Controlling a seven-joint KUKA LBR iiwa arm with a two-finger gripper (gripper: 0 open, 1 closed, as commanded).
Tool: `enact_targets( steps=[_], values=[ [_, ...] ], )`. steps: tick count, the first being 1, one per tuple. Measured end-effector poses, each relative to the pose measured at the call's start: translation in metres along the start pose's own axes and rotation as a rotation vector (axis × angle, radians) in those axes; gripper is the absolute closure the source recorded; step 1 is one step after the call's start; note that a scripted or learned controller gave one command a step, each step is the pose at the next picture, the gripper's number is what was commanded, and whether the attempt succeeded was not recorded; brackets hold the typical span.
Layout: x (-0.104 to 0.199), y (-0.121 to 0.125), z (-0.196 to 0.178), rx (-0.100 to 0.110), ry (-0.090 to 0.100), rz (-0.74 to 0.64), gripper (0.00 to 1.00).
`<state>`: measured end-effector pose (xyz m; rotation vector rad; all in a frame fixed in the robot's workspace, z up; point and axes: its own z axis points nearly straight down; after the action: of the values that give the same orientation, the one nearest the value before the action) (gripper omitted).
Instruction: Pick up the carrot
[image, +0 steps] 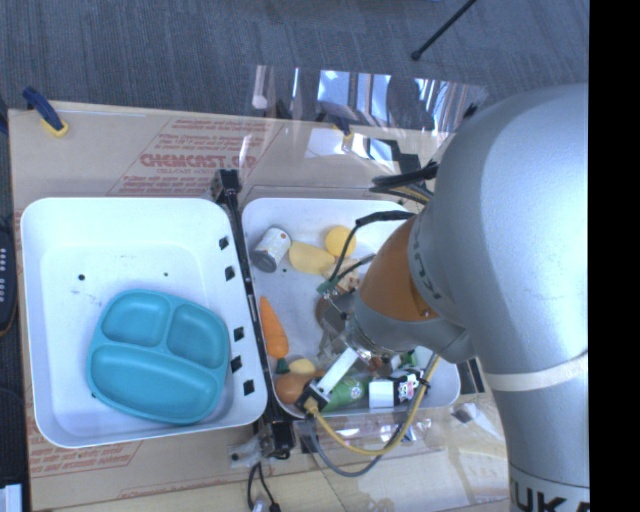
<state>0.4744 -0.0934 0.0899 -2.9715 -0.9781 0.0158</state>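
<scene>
The carrot, orange with a dark green end, lies lengthwise in the right bin, close to its left wall. My gripper hangs low over the middle of that bin, a little to the right of the carrot and apart from it. The grey wrist and its orange band hide most of the gripper from above. I see nothing between it and the carrot.
A grey-and-white can and yellow fruit lie at the right bin's far end. A brown round thing, a green bottle and small white items crowd its near end. A blue divided plate sits in the left bin.
</scene>
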Motion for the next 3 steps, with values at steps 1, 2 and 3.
enact_targets(
  steps=[1,2,3],
  values=[
    [0.005,0.001,-0.001,-0.004,0.002,0.214,1.00],
    [0.040,-0.051,-0.103,-0.004,0.006,0.153,1.00],
    [0.107,-0.148,-0.124,0.000,0.000,0.104,1.00]
  ],
)
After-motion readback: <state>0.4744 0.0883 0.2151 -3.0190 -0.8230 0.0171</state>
